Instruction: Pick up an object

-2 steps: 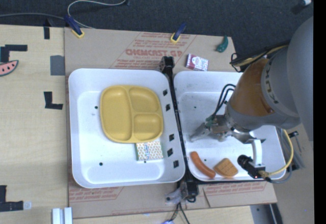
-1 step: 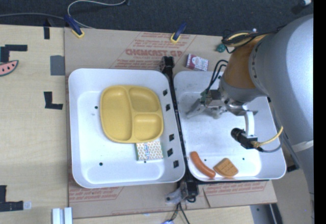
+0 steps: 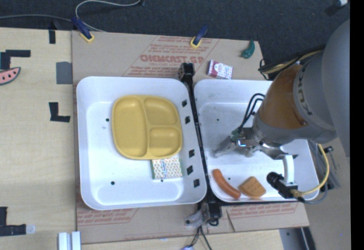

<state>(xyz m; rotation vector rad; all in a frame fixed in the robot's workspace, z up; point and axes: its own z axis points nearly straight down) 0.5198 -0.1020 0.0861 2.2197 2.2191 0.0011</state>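
Hovering over the right bin [image 3: 216,98], my gripper [image 3: 223,149] has its 2 fingers spread with nothing between them, and I could close on bare floor because the hot dog [image 3: 226,184] and the cracker [image 3: 252,187] lie nearer the front wall.

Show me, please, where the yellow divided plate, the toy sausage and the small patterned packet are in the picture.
yellow divided plate [image 3: 147,127]: camera view, on the ridge between its compartments.
toy sausage [image 3: 226,184]: camera view, middle of its length.
small patterned packet [image 3: 166,169]: camera view, centre of its top face.
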